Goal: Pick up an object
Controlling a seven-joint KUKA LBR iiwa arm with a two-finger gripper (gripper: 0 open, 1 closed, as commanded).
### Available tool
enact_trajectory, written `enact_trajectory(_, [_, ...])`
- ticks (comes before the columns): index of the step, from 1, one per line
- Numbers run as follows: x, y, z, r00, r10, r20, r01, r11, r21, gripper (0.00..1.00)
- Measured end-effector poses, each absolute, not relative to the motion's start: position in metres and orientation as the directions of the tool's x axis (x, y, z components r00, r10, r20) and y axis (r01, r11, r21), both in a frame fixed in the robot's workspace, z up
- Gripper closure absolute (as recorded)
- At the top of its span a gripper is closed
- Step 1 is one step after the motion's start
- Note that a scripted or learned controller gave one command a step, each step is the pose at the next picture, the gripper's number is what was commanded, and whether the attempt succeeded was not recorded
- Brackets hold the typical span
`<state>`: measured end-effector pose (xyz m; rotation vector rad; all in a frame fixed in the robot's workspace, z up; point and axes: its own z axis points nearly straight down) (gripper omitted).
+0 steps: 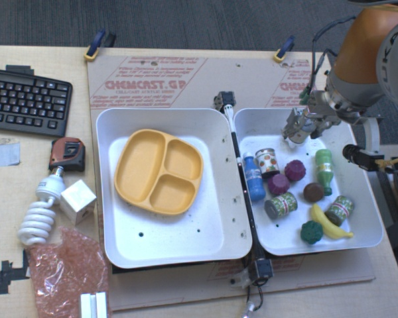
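arm cut off at right and top edges past the orange band. gripper fingertips too small and blurred to read. keyboard clipped at left edge. pink bag and white block cut by bottom edge. can labels illegible. banana partly hidden under can. cable runs off bottom.

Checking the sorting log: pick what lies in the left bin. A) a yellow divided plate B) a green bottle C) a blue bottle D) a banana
A, the yellow divided plate lies alone in the left bin; the banana and both bottles lie in the right bin.
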<state>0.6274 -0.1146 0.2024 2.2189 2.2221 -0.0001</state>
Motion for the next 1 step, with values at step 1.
enact_trajectory(1, [0.659,-0.0621,0.2142,-0.002,1.0,-0.001,1.0,0.002,0.0,1.0])
